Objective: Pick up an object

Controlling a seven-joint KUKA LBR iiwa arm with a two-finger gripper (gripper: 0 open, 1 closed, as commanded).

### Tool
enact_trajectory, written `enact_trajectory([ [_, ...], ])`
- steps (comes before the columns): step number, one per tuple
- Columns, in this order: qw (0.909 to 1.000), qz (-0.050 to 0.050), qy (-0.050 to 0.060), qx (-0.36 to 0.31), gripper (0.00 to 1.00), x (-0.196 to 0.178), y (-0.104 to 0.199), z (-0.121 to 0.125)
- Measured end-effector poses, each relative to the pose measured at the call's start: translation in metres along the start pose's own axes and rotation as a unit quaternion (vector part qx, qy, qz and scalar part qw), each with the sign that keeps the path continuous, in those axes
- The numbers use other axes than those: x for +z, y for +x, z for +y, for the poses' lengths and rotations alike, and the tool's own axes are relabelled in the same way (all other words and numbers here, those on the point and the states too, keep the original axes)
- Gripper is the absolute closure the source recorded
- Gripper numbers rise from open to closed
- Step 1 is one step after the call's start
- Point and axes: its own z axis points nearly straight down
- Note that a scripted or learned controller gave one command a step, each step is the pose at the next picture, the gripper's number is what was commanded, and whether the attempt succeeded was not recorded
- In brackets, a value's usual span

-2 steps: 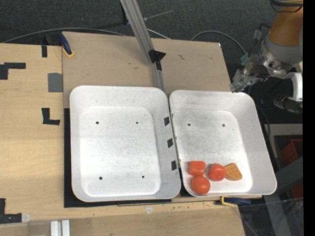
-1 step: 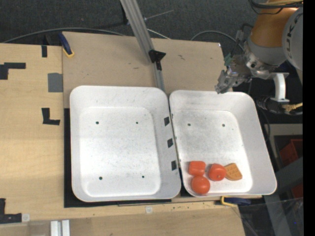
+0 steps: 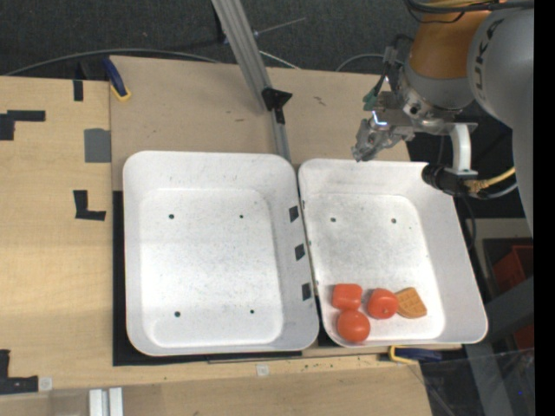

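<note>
Three round, glossy red objects (image 3: 354, 308) (tomato-like, though too small to name surely) lay clustered at the near edge of the right bin (image 3: 451, 232), the lowest one touching the bin's front wall. Just beside them on the right sat a flatter orange-brown piece (image 3: 412, 302) with a rough, biscuit-like look. The left bin (image 3: 139, 232) stood alongside on the wooden worktop (image 3: 191, 102). The hand (image 3: 371, 141) hung above the right bin's far rim, well apart from the cluster; whether it was clenched or released I cannot tell.
</note>
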Motion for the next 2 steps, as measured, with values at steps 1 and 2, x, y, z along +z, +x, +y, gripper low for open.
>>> enact_trajectory([
  [1, 1.0, 0.0, 0.001, 0.0, 1.0, 0.017, 0.049, 0.01],
  [2, 1.0, 0.0, 0.0, 0.0, 1.0, 0.014, 0.101, 0.009],
])
